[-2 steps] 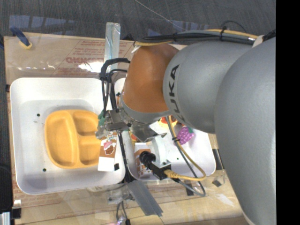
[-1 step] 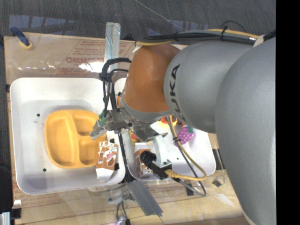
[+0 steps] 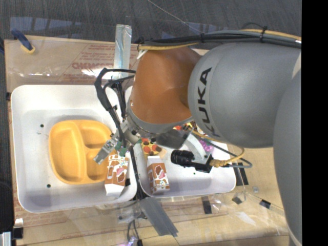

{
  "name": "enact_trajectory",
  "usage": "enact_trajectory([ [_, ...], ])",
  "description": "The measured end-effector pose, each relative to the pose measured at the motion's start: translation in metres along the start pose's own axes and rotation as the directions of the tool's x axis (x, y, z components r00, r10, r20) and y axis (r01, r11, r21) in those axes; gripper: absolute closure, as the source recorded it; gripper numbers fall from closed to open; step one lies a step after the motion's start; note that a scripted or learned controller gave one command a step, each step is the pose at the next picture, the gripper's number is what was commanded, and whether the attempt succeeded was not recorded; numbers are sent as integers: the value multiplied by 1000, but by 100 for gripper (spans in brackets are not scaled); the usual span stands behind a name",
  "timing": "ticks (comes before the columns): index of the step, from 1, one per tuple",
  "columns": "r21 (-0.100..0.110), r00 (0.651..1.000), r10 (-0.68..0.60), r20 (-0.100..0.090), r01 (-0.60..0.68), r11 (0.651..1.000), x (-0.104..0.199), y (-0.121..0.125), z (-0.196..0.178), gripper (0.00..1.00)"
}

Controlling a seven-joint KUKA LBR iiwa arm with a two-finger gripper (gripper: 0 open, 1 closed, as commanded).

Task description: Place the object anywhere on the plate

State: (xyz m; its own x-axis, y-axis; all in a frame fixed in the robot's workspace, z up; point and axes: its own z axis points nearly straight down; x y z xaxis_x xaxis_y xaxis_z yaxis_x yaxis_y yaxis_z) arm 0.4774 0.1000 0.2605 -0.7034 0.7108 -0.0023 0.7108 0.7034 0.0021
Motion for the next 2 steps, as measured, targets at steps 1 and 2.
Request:
enact_trajectory([
  [1,1,974,226,0,-226,974,-1,74,-92,0],
  [2,-2,987,-161,2,161,987,-24,27,-170,0],
])
